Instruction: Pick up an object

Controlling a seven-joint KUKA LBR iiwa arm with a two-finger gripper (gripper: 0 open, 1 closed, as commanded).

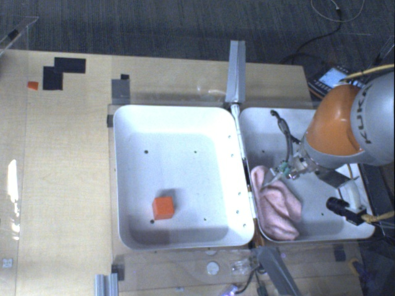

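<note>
The claw sits at the upper edge of the pink cloth at lower right; its grip cannot be told.

A pale wood counter stands on dark grey carpet; a thin cable loops on the floor.

The grey arm with its orange band runs off the right edge, hiding part of the right-hand shallow white bin. The gripper's fingertips are too small to read above the crumpled pink cloth.
</note>
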